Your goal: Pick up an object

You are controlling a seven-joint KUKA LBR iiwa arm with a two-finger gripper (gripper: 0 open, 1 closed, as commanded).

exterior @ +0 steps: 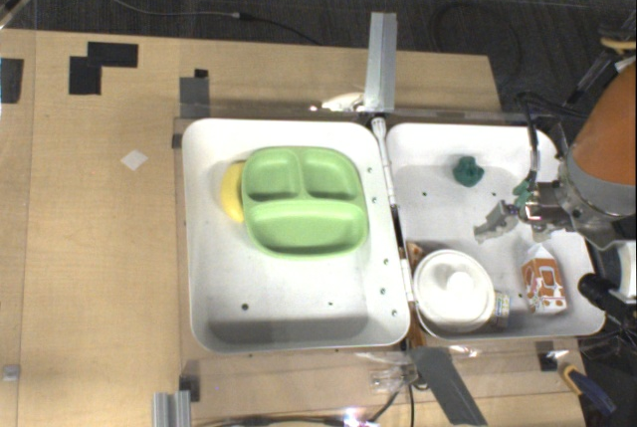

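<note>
Over the right bin (438, 144), my end effector (495, 222) sat open, gripping nothing, between the teal lump (468, 171) and white bowl (453, 288).

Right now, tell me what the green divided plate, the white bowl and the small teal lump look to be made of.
Green divided plate: probably moulded plastic, matte, with even colour and soft rounded compartment edges.
White bowl: smooth, slightly glossy, plastic or ceramic; I cannot tell which.
Small teal lump: irregular and dull, possibly foam or fabric, but too small to be sure.
</note>
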